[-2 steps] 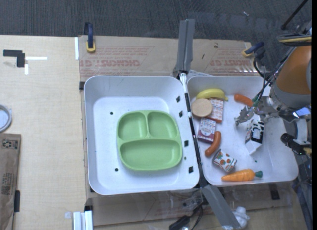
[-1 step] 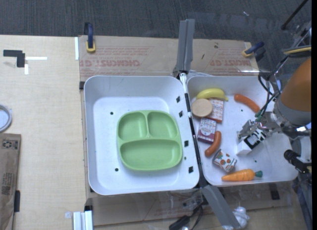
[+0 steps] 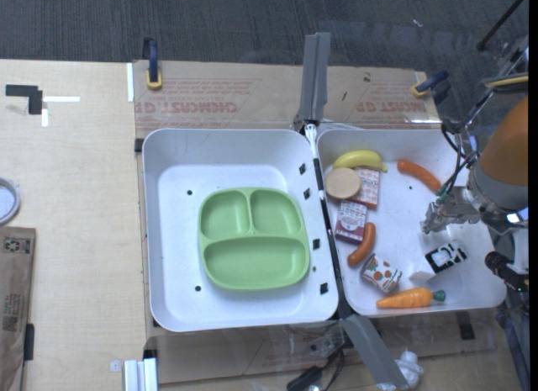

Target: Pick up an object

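My gripper [image 3: 440, 215] hangs low over the right part of the right bin [image 3: 403, 150], with nothing visibly held. Just below it in the view lies a small black-and-white item [image 3: 444, 256]. To its upper left an orange sausage [image 3: 419, 175] lies on the bin floor. A carrot [image 3: 408, 298] rests near the front wall beside a small printed carton [image 3: 381, 276]. Along the bin's left side are a banana [image 3: 360, 160], a round tan bun [image 3: 342, 183], a pink-and-white box [image 3: 369, 186], a red packet [image 3: 351, 221] and a reddish sausage [image 3: 361, 245].
A green divided plate [image 3: 252, 238] lies in the left bin [image 3: 168, 213]. A grey divider bar [image 3: 316, 78] stands between the bins at the back. Clamps [image 3: 151, 74] hold the cardboard. The arm's orange band [image 3: 514, 150] is at the right edge.
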### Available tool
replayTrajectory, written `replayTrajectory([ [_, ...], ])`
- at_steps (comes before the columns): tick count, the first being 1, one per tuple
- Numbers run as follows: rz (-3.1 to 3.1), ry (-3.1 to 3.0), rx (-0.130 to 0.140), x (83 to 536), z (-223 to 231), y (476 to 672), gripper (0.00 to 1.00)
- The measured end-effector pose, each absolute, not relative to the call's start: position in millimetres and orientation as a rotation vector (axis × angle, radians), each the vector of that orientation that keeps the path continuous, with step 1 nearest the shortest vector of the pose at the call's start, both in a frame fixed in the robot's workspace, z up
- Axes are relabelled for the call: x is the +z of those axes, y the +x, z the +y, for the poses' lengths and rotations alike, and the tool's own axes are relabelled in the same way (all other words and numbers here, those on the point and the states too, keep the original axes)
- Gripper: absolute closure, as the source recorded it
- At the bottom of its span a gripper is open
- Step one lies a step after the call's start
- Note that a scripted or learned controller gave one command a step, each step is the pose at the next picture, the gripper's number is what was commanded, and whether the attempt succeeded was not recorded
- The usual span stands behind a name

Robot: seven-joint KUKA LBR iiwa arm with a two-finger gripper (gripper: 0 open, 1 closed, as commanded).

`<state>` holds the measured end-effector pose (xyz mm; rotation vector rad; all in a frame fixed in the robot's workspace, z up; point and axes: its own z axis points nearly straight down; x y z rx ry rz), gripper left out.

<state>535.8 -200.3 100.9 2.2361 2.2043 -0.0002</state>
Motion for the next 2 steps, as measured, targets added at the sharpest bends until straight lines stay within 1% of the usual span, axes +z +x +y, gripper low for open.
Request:
replayTrajectory([
  [1, 2.081, 2.356, -0.003, 196, -156, 478.1, 1.00],
  [2, 1.589, 2.712, -0.008, 207, -165, 529.2, 1.00],
])
